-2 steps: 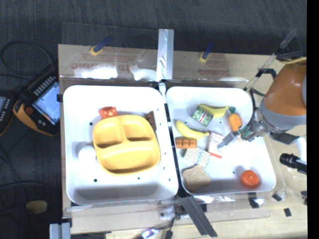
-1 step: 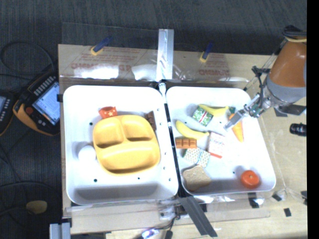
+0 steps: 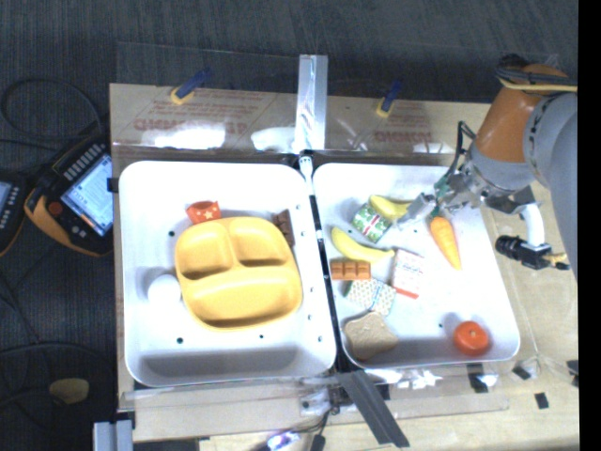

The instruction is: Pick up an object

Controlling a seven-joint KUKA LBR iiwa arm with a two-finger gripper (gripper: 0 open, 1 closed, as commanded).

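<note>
Even, diffuse overhead light fills the scene, bright on the two white bins [image 3: 141, 252] and dimmer over the dark floor [image 3: 56, 26] around the counter [image 3: 235, 111]. The bin walls are close to overexposed, and their corners lose detail. Glare streaks the clear plastic sheet [image 3: 188, 137] behind the bins and the metal strip [image 3: 312, 101] at the divider. Shadows are soft and short, pooling under the yellow tray [image 3: 239, 271] and along the bin rims. The picture is low in resolution and slightly soft throughout; small items and the claw [image 3: 439, 195] blur together.
</note>
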